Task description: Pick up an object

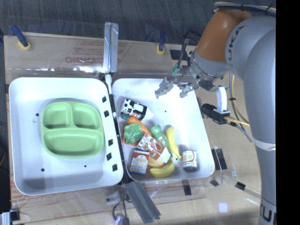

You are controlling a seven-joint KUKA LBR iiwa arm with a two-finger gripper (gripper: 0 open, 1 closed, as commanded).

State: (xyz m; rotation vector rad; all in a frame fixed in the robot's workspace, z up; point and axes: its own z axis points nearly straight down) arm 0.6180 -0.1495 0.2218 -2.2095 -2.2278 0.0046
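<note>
Camera view: end effector [174, 89] spread open above right bin [199, 121], clear of banana [172, 142], can [189, 160] and carton [133, 109].

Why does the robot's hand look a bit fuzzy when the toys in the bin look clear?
In the camera view the hand is soft-edged, most likely motion blur, while the bananas, the little can and the green tray look sharper. The same view has glare on the clear sheet behind the bins, and soft shadows in the left bin's lower corner.
</note>
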